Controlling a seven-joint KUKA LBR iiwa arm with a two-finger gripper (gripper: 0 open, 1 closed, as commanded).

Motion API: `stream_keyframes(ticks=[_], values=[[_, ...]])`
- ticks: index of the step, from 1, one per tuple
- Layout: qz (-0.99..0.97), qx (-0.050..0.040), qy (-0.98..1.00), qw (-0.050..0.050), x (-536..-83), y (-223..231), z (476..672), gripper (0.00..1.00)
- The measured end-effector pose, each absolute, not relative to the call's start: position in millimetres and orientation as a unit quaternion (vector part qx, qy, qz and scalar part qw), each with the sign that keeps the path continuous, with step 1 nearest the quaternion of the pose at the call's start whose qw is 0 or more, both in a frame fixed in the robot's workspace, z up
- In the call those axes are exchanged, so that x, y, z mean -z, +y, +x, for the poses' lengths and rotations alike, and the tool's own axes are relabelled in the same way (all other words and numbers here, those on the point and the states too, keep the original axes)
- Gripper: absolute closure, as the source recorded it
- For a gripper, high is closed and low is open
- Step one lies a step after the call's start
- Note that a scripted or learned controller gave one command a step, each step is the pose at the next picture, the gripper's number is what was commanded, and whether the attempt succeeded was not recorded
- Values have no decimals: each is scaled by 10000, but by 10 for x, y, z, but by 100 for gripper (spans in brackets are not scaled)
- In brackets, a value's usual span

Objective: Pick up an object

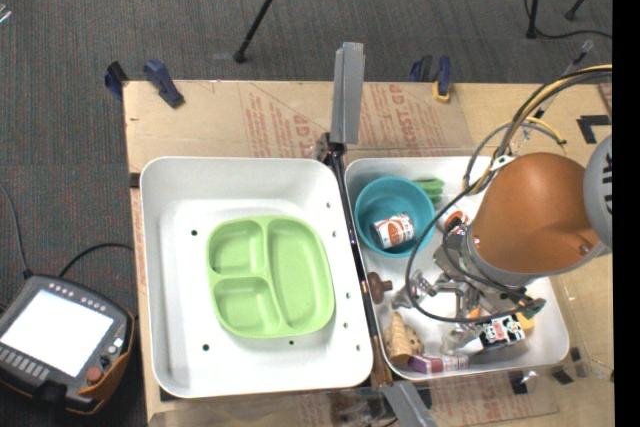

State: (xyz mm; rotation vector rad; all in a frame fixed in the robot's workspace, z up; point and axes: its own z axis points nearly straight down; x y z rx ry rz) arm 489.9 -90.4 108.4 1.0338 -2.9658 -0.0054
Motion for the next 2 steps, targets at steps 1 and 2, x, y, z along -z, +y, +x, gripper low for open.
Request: stream_keyframes(ticks=[1, 2], values=[[2573, 15, -9663, -1, -865, -1334, 5442, 0], [2874, 18, -9578, 7, -865, -1170, 5424, 0]])
